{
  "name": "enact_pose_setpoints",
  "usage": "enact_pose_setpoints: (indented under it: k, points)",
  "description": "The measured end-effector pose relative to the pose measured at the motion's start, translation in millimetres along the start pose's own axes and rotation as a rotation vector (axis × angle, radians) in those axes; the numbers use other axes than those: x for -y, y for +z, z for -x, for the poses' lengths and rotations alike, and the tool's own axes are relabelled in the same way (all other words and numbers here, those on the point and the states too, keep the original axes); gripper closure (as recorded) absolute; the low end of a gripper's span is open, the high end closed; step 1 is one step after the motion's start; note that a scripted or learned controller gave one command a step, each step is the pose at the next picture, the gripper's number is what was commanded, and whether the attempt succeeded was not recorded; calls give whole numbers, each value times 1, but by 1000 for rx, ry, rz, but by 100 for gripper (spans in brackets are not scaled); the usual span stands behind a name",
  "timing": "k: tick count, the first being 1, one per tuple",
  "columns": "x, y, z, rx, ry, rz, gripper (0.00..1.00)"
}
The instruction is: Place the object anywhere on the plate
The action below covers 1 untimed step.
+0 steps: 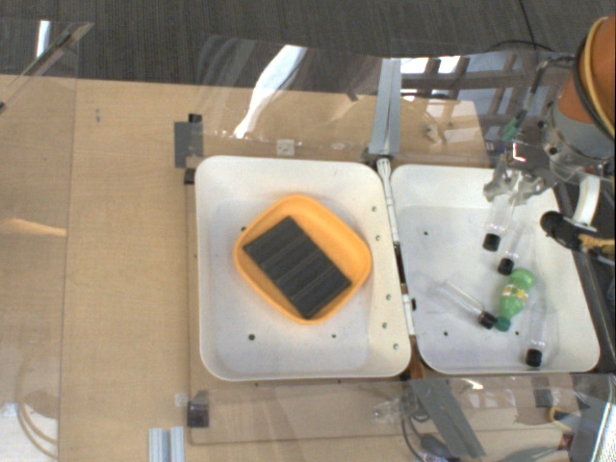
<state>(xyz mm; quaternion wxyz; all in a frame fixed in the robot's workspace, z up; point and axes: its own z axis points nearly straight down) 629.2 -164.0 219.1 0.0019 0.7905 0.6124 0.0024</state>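
An orange square plate (358,258) with rounded corners lies in the left bin, turned like a diamond. A dark grey ridged slab (295,267) rests on its middle. In the right bin lies a small green bottle-like object (516,291) with a dark teal end, near the bin's right side. My gripper (511,185) hangs over the far right part of the right bin, above and beyond the green object and apart from it. The arm's orange band (587,80) is at the view's upper right.
Several clear tubes with black caps (491,242) lie scattered in the right bin (433,210) around the green object. A raised divider (395,248) separates it from the left bin (221,335). A clear shield and metal post (387,104) stand behind the bins.
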Motion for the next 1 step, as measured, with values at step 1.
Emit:
enact_pose_setpoints:
  k: [1]
  points:
    - [0, 0, 0, 0, 0, 0, 0]
